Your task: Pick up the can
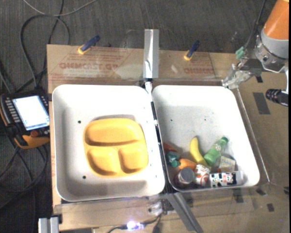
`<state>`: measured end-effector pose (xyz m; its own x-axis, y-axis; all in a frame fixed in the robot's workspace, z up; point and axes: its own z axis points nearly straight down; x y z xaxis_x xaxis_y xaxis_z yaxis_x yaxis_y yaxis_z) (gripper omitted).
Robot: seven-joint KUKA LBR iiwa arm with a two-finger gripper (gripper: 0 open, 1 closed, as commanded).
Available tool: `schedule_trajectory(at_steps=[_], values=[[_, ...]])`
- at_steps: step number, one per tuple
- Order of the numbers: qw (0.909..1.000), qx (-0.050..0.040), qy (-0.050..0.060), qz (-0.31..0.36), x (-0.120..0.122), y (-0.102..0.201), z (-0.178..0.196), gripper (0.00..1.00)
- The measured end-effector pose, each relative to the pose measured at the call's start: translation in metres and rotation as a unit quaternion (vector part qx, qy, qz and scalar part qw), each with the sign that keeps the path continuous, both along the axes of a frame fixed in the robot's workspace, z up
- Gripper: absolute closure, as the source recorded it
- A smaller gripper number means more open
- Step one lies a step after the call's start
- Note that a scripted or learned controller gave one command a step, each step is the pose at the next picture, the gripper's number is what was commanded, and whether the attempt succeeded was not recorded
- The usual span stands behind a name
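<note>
The can (186, 176) lies in the right bin's (194, 106) front corner, touching the other toys. It looks light, hard and slippery; grab its round sides. I cannot tell if the end effector (235, 79) is open.

Smooth white plastic bins (194, 98) with a faint sheen sit on a matt brown, cardboard-like desk (111, 64), well below and left of the grey metal pincer (235, 79). The yellow tray (116, 145) looks like glossy moulded plastic. The can (190, 175) shows a dull metal top and printed wrap; beside it, a green bottle (216, 152) of shiny plastic.
</note>
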<state>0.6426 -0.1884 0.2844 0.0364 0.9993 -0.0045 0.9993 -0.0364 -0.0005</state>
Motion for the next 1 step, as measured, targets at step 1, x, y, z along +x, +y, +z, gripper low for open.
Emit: schedule_trajectory(at_steps=[1], values=[[1.0,0.0,0.0,0.0,-0.0001,0.0001,-0.0002,0.0]])
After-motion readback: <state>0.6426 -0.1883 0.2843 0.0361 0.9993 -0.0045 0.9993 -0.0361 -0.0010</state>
